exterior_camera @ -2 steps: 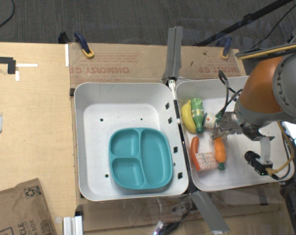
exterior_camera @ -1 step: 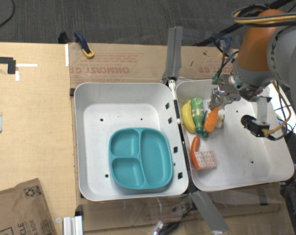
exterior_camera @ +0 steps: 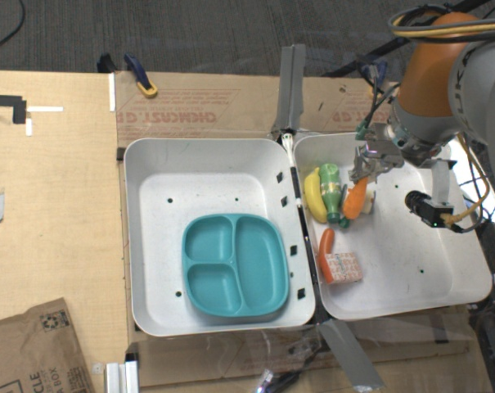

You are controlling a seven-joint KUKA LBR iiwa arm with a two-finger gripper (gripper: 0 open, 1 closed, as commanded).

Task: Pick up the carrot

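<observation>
At the bottom of the frame, the left bin [exterior_camera: 141, 219] holds a teal divided plate [exterior_camera: 235, 264], while low in the right bin [exterior_camera: 468, 277] lie a red chili pepper [exterior_camera: 326, 250] and a small red-and-white packet [exterior_camera: 343, 268]. Higher, at centre right, a banana [exterior_camera: 314, 195] and a green bottle [exterior_camera: 330, 191] rest side by side, with the carrot [exterior_camera: 356, 199] just beside the bottle. The gripper [exterior_camera: 368, 167] hangs directly over the carrot's upper end, touching or nearly so; whether its fingers are spread or closed cannot be told from this angle. The carrot appears to sit low in the bin, so the lift looks not yet done. Beyond, the arm's orange band [exterior_camera: 431, 76] fills the upper right.
</observation>
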